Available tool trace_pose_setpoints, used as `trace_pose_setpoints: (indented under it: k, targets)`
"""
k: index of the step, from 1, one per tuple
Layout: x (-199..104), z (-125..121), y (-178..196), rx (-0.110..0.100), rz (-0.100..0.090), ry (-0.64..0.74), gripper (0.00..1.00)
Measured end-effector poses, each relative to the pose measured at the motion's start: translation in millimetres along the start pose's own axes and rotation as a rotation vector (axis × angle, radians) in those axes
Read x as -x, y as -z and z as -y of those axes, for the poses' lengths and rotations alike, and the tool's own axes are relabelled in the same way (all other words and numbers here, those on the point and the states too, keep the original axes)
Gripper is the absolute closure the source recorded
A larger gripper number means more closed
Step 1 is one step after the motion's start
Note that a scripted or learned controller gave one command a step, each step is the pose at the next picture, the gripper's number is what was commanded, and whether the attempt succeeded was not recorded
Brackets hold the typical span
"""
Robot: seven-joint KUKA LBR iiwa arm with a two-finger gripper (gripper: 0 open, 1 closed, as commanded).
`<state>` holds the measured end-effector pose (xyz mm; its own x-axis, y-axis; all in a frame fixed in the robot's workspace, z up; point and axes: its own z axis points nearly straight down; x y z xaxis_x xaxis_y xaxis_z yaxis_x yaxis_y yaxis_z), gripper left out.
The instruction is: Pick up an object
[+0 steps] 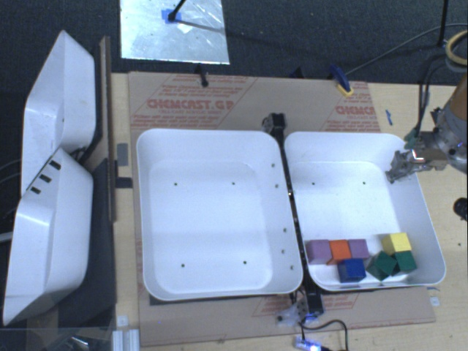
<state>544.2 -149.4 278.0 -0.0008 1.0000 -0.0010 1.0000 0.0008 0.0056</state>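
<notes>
**Approach Stage: Jaws Above the Right Bin Rim**

Jaws (398, 168) sit at the right rim of the right bin (344, 159), near its far corner, at the end of the arm that enters from the right. We cannot tell whether they are spread or pressed together; at this size they read as one small grey shape. We see nothing between them, and they touch none of the blocks.

We judge the task to be in its approach stage, with no object lifted yet. The candidates lie clustered along the near wall of the right bin: a purple block (318, 250), an orange block (340, 249), a second purple block (358, 248), a blue block (352, 269), a green block (382, 265) and a yellow block (399, 242). Several touch each other. The left bin (212, 145) sits beside it on the desk (190, 93).

For the next move, we need travel toward the near wall, well apart from the present position, then a descent over one block. The yellow block at the cluster's edge appears the most accessible.
</notes>
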Motion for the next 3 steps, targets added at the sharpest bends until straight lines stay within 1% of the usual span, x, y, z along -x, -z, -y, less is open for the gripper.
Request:
trace_pose_setpoints:
  k: [2,3]
  targets:
    - [-111.3,-46.5,-26.6,-0.006,-0.002,0.004,1.0]
    - [-170.3,-63.2,-29.1,-0.005,-0.002,0.005,1.0]
